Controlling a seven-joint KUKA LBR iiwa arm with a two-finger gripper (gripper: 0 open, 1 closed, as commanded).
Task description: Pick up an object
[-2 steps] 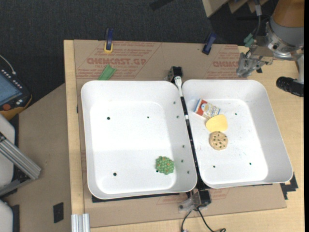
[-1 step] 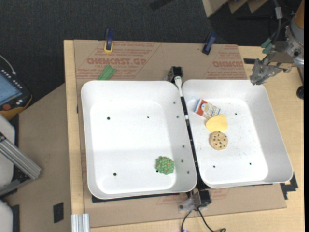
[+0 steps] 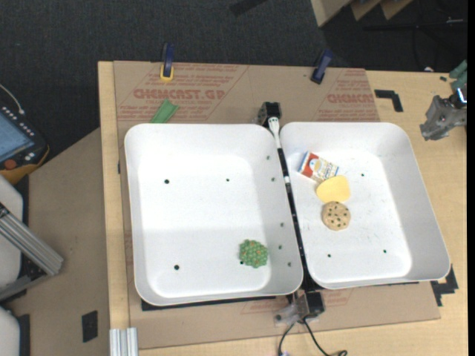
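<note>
Right bin [image 3: 415, 199]: three items — one carton [image 3: 318, 167], one yellow piece [image 3: 333, 189], one cookie [image 3: 335, 216]. Left bin [image 3: 148, 199]: one green ball [image 3: 254, 254]. Gripper [image 3: 443, 117] state: cannot tell.

Both white bins, the left bin [image 3: 148, 191] and the right bin [image 3: 404, 199], look like smooth plastic with a slight sheen. They sit on a matt brown cardboard sheet [image 3: 245, 87] printed in faded red. The green ball [image 3: 254, 254] at lower centre looks rough and bumpy. The cookie [image 3: 335, 216] is matt and speckled; the yellow piece [image 3: 333, 189] above it looks smooth. The floor [image 3: 111, 13] at upper left resembles dark, coarse carpet.
</note>
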